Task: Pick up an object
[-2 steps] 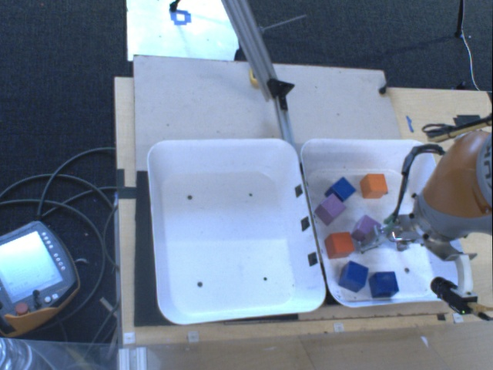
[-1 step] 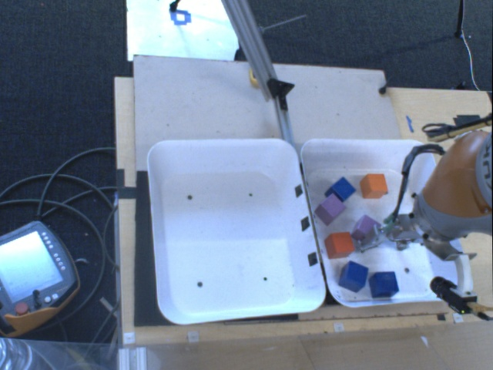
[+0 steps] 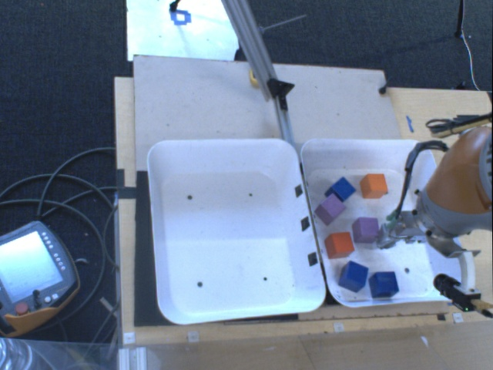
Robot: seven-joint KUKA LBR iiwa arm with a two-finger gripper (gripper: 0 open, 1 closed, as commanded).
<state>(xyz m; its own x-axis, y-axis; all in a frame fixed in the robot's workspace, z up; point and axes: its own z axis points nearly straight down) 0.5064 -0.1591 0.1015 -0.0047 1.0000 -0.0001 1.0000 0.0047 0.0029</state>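
Observation:
The right bin (image 3: 316, 168) holds several small cubes. Two are orange (image 3: 373, 185) (image 3: 339, 244), two purple (image 3: 330, 208) (image 3: 366, 228), and three blue (image 3: 340, 189) (image 3: 353, 275) (image 3: 384, 284). My gripper (image 3: 389, 236) is low in this bin, right beside the purple cube at the middle, on its right side. The arm's orange band (image 3: 462, 179) and grey wrist rise over the bin's right part and hide the floor there.
The left bin (image 3: 166, 168) sits beside the right one, sharing a middle wall. A metal pole (image 3: 250, 37) slants across the back board. A teach pendant (image 3: 31, 272) and cables lie on the floor at left.

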